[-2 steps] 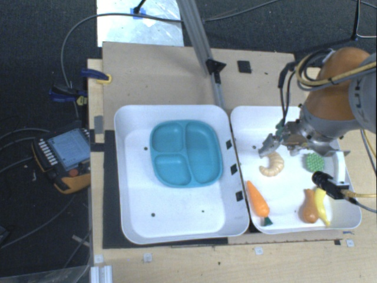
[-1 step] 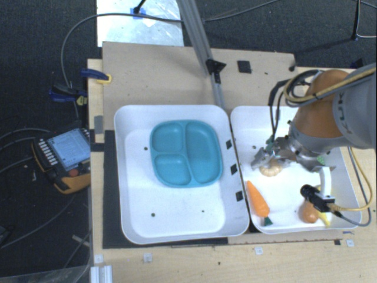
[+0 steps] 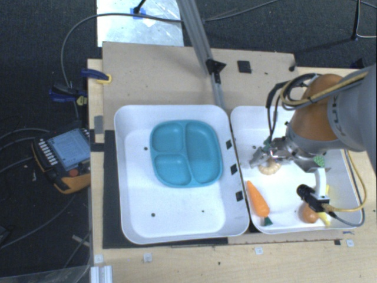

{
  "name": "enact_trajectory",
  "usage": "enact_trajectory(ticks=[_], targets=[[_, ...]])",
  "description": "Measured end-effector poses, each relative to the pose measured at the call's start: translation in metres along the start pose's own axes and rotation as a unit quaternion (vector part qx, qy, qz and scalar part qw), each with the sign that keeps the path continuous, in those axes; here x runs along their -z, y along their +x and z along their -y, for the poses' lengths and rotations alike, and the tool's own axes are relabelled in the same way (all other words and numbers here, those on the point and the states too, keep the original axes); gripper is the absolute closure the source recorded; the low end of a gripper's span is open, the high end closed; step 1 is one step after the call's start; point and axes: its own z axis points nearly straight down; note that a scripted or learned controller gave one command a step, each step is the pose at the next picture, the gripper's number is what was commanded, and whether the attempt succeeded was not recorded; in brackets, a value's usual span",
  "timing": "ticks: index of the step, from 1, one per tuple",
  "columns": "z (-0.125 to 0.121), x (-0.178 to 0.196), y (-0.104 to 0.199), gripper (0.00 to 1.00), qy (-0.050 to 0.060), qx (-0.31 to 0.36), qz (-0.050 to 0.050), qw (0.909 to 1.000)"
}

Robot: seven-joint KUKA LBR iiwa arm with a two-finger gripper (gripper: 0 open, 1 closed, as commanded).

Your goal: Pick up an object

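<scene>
1. The gripper [image 3: 263, 156] hangs low in the right bin [image 3: 247, 122], directly over a pale, rounded object [image 3: 271, 168] that lies just beside its tip; whether it is released or clenched cannot be told.
2. An orange carrot [image 3: 257, 198] lies near the bin's left wall, below the pale object.
3. A brownish round item [image 3: 308, 214] rests in the bin's lower right corner, partly behind cables.
4. The left bin [image 3: 132, 217] holds a blue divided plate [image 3: 185, 152].
5. No brand, label or writing is legible anywhere.
</scene>
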Motion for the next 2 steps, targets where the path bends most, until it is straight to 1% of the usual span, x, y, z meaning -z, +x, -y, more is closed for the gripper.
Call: enact_trajectory(ticks=[1, 2], targets=[[-0.004, 0.013, 0.000, 1.00, -0.005, 0.000, 0.000, 1.0000], [-0.004, 0.077, 0.003, 1.00, 0.009, 0.003, -0.005, 0.9999]])
